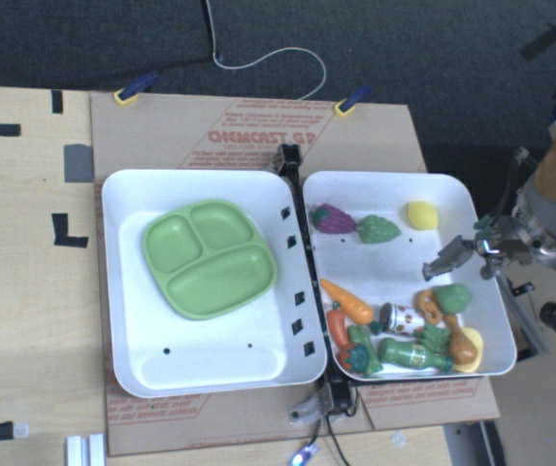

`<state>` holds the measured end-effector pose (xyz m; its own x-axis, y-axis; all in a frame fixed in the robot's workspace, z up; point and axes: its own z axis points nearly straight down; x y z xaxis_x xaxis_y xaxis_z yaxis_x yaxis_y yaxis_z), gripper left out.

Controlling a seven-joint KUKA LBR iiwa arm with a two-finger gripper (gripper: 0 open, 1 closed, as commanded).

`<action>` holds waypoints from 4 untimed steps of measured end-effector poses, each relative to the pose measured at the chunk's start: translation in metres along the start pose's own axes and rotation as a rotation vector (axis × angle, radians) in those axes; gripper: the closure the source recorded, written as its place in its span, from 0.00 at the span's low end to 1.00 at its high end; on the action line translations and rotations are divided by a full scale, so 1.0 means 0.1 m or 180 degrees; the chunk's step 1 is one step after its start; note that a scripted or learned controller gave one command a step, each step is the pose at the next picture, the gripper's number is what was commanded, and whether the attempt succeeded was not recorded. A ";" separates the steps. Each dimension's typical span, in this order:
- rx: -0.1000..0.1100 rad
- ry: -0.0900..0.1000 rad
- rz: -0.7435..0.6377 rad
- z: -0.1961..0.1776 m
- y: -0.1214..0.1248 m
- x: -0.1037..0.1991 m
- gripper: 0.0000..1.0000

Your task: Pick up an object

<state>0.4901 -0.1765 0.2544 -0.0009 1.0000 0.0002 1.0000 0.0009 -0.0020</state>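
1. So, task objects are toy foods in the right bin (391, 184) — most crowd its near edge.
2. Near-edge pile: orange carrot (347, 301), a red-orange piece (338, 327) just beside it, a small jar-like item (400, 319), a green bottle (411, 354) lying on its side, a teal bit (355, 359) at the corner, a brown ring-shaped piece (428, 307), and a yellow-orange piece (466, 347) at the right end.
3. Green round item (452, 297) sits just above that pile, near the bin's right wall.
4. Far half of the bin: purple item (334, 218) by the divider, green leafy piece (377, 229) just beside it, yellow lemon-like ball (421, 215) further right — these three are apart from the near pile.
5. Hand (449, 257) reaches in over the right rim, above the green round item; one dark finger (446, 261) points into the bin. Nothing visible between the fingers; can't tell how far apart they are.
6. Arm's wrist (510, 244) lies outside the right rim.
7. Left bin (122, 289) holds a green divided plate (211, 257), three compartments, sitting flat and slightly rotated.
8. Both bins sit on a cardboard sheet (248, 134) with red print, on the worktop (16, 260); blue-and-yellow clamps (138, 86) at its far corners; a white cable (258, 61) loops behind.
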 end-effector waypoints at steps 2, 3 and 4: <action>-0.0025 0.0004 -0.0034 -0.72 0.09 0.87 1.00; 0.0020 0.0007 -0.0024 -0.13 0.01 1.60 1.00; -0.0026 0.0007 -0.0028 -0.94 -0.06 2.19 1.00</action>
<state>0.4840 0.0428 0.3487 -0.0097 1.0000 0.0023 0.9999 0.0097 0.0061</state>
